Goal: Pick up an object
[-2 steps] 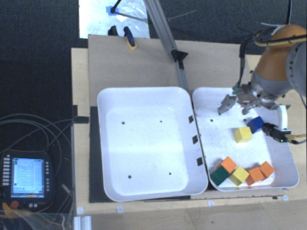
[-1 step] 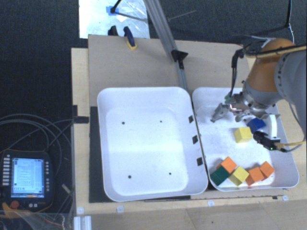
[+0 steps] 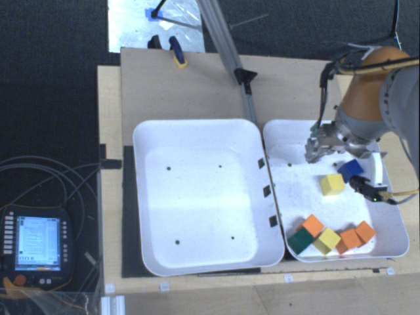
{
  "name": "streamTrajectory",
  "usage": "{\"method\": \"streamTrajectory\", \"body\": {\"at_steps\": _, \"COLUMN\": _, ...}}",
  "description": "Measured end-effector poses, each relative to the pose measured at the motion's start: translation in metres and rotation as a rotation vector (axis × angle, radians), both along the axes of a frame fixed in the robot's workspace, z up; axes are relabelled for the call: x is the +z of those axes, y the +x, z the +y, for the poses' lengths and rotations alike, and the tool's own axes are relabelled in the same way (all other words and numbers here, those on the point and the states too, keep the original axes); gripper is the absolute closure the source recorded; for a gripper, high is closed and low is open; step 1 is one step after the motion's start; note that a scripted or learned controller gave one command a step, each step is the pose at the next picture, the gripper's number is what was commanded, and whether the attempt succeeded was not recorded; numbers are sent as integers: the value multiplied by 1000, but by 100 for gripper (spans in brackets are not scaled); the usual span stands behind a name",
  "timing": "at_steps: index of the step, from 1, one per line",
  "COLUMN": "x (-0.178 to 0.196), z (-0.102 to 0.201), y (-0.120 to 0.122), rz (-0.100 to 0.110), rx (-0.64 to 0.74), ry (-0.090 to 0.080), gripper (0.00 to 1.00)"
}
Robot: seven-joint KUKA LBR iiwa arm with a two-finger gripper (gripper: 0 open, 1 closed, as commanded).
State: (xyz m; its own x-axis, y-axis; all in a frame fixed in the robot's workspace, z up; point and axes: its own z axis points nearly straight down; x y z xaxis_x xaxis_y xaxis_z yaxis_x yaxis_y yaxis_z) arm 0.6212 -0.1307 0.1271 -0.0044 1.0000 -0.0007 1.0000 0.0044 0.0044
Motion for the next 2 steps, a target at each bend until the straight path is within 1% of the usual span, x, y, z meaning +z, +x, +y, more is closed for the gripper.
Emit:
{"method": "streamTrajectory", "body": {"at_steps": 1, "x": 63, "z": 3, "y": -3, "rz": -4, "rx": 0, "ry": -1, "gripper": 100}}
{"method": "streamTrajectory", "body": {"at_steps": 2, "x": 118, "z": 3, "y": -1, "rz": -4, "rx": 1, "ry": -1, "gripper": 100}}
